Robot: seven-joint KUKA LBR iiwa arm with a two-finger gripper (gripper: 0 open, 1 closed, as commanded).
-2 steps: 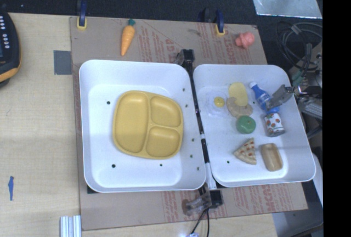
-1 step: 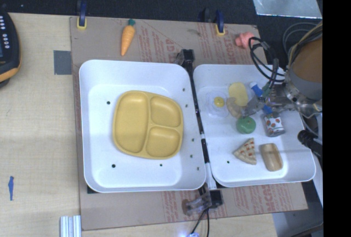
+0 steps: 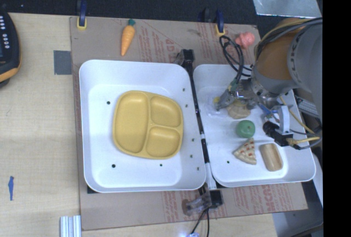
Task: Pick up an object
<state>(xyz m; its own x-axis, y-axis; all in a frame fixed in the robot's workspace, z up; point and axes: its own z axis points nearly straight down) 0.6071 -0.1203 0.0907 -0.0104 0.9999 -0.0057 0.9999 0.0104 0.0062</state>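
Hovering low, the pincer [image 3: 235, 100] is touching a tan lump [image 3: 239, 111] just below; its grip is unclear.

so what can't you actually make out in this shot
- Gripper, camera view: the wrist and cables above hide whether it is open or shut.
- Tan object under the gripper: partly covered, its kind unclear.
- Arm: cut off toward the right.
- Pink object beyond the right bin: too small and blurred to identify.
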